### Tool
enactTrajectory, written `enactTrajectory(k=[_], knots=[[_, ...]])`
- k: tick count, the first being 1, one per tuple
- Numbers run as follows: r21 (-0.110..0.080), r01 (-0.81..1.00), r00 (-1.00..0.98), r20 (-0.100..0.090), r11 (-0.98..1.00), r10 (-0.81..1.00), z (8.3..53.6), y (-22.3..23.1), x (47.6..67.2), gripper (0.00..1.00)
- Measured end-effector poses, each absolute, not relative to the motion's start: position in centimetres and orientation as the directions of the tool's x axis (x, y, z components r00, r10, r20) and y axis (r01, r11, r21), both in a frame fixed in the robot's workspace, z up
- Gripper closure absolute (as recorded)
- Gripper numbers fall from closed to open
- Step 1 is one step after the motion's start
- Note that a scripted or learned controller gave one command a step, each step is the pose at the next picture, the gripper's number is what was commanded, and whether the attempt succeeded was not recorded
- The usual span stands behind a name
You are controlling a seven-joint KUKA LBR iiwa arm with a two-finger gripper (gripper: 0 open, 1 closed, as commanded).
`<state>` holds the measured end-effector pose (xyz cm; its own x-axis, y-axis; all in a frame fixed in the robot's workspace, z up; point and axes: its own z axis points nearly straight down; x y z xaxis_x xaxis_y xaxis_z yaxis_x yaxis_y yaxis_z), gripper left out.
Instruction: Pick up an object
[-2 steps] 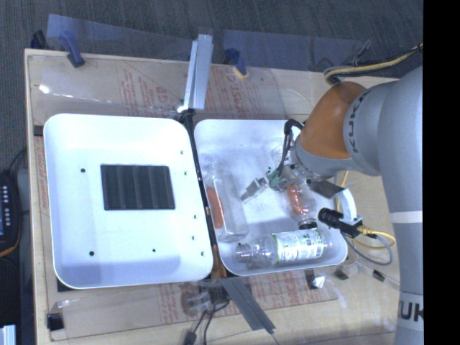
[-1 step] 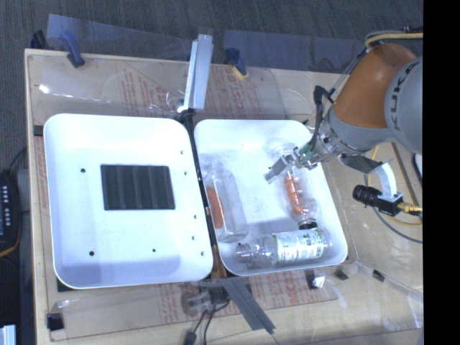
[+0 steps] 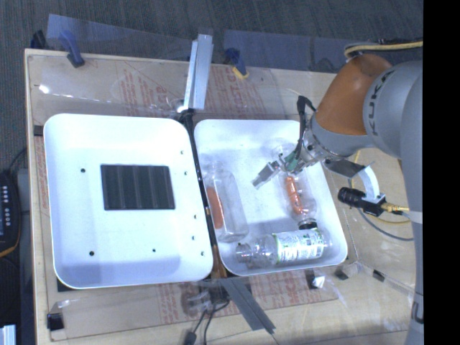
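The arm [image 3: 366,110] is seen reaching in from the right, its orange band over the far right corner of the right bin [image 3: 248,139]. The gripper [image 3: 277,171] is lowered inside that bin, near its middle, and its fingers [image 3: 264,176] are seen spread apart, with nothing caught between them.

Three bottles are counted in the right bin. A clear bottle with orange contents [image 3: 298,198] is lying just right of the gripper, close beside it; contact cannot be judged. A second clear bottle with an orange strip [image 3: 219,205] is laid along the bin's left wall, lengthwise. A larger bottle with a green and white label [image 3: 287,248] is stretched across the near wall, its cap pointing left.

The left bin [image 3: 72,149] is set beside the right one, their edges touching, and a dark ribbed rectangle [image 3: 137,187] is seen on its floor. Both bins are carried on the worktop [image 3: 36,85], where two blue clamps [image 3: 72,52] are fixed along the far edge.
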<state>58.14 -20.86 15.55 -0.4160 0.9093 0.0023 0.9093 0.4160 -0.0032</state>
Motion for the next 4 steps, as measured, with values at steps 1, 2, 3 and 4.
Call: enactTrajectory(k=[1,2,3,4], knots=[[-0.002,0.914,-0.405,0.002,0.405,0.914,15.2,-20.9,57.9,0.00],[-0.004,0.913,-0.407,0.003,0.407,0.913,15.1,-20.8,56.8,0.00],[-0.004,0.934,-0.357,0.003,0.357,0.934,16.7,-21.0,55.6,0.00],[-0.001,0.888,-0.460,-0.001,0.460,0.888,14.1,-20.8,58.1,0.00]])
